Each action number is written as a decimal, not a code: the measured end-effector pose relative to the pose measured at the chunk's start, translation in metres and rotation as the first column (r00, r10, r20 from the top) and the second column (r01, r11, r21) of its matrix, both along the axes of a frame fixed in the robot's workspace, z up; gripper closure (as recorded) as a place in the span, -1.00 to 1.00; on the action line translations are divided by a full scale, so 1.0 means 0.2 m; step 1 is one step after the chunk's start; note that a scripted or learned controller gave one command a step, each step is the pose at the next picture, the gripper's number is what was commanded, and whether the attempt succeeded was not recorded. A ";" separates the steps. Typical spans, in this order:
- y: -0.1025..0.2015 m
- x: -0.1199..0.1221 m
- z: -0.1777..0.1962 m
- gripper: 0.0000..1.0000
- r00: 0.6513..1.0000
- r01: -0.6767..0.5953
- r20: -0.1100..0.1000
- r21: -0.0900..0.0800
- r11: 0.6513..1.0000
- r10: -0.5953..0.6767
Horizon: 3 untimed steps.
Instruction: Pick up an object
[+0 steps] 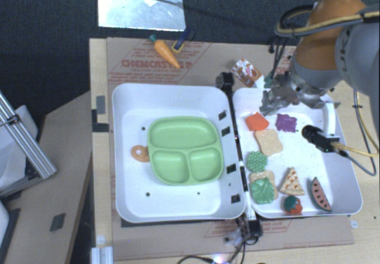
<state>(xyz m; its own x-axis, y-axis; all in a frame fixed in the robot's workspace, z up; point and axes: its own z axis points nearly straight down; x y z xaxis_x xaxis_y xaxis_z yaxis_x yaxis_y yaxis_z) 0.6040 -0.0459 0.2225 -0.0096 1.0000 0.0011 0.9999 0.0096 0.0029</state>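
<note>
**Our hand (pixel 273 102) hangs low at 11 o'clock in the right bin (pixel 339 175); we cannot tell how wide it stands.**

At the hand's 7 o'clock, just beside it, we see one orange-red piece (pixel 256 121), and we cannot tell whether the two touch. We count eight toy foods in this bin, one of each. The other seven are a purple piece (pixel 286 122), a beige toast (pixel 269 142), a dotted green round (pixel 256 161), a leafy green piece (pixel 262 190), a pizza slice (pixel 291 182), a watermelon slice (pixel 320 193) and a small red-and-green piece (pixel 291 204). The left bin (pixel 130 114) holds one green divided tray (pixel 184 150), and at the tray's 9 o'clock lies one orange ring (pixel 140 153). On the table (pixel 65 138), beyond the two bins at 12 o'clock, we count one carrot (pixel 164 52) and one small wrapped piece (pixel 246 72).
</note>
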 end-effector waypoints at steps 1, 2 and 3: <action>0.27 0.12 0.01 1.00 1.000 -0.001 0.001 0.001 1.000 0.001; 0.36 0.28 0.03 1.00 1.000 0.002 0.002 0.000 1.000 -0.002; 0.34 0.24 0.06 1.00 1.000 0.008 0.000 -0.002 1.000 -0.008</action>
